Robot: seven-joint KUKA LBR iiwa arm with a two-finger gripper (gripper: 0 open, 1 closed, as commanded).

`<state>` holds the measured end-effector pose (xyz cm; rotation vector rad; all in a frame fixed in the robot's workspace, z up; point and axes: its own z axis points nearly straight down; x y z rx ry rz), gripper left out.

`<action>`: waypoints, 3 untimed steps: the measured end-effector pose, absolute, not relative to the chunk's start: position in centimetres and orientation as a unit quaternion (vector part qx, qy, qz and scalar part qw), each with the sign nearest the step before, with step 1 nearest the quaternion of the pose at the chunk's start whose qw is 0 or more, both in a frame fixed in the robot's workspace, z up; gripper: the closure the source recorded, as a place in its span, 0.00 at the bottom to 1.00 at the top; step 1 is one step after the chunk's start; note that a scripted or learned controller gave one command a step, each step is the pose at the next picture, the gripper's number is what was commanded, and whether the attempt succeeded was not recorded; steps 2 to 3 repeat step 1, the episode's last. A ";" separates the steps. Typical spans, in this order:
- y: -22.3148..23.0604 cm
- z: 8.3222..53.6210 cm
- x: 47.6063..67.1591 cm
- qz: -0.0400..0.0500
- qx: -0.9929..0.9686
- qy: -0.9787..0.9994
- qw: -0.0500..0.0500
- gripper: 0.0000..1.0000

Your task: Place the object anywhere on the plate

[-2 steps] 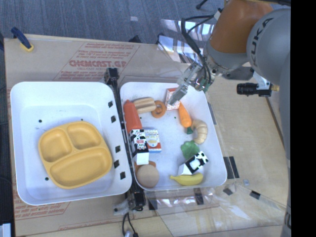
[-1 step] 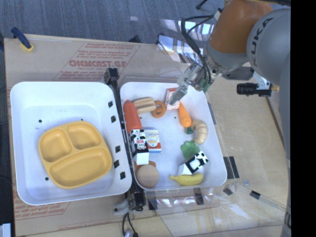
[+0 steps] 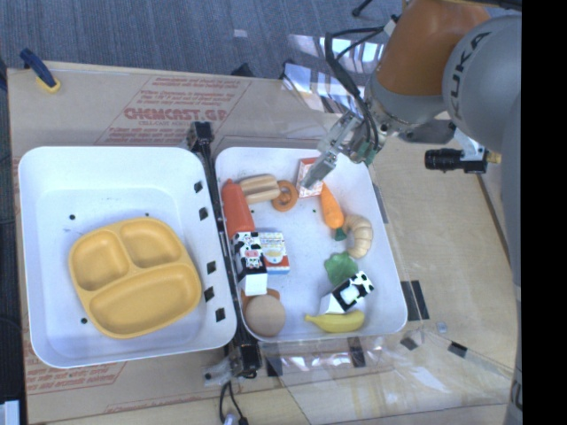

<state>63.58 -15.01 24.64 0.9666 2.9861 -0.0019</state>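
Starting at the left: white left bin (image 3: 44, 237) holds a yellow plate (image 3: 133, 277) with 3 compartments, lying flat, nothing on it. Cardboard-covered bench (image 3: 168, 104) shows behind both bins; a blue and yellow clip (image 3: 40, 69) sits at its far-left corner.

Right bin (image 3: 390, 273) crowded. Along its left wall: a long red-orange sausage-like piece (image 3: 236, 209), below it a small cow-patterned carton (image 3: 250, 257) touching a second small carton with blue and orange print (image 3: 273, 252). Brown egg-shaped item (image 3: 264, 315) at the near-left corner. Toward the far wall: a tan bread roll (image 3: 259, 187) touching an orange ring (image 3: 285, 197). A flat red and white packet (image 3: 312, 179) leans at the far edge. Orange carrot (image 3: 330, 207) just right of it, then a pale croissant (image 3: 359, 235). Below those: green leafy piece (image 3: 340, 266), black and white item (image 3: 353, 292), yellow banana (image 3: 335, 322) along the near wall.

Gripper (image 3: 321, 168) hangs tilted over the far edge of the right bin, its tip at the packet; contact unclear. Finger spread: cannot tell. Grey arm with orange band (image 3: 434, 38) enters from upper right.
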 end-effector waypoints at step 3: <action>-15.0 24.6 63.6 -0.001 0.308 0.951 0.001 0.00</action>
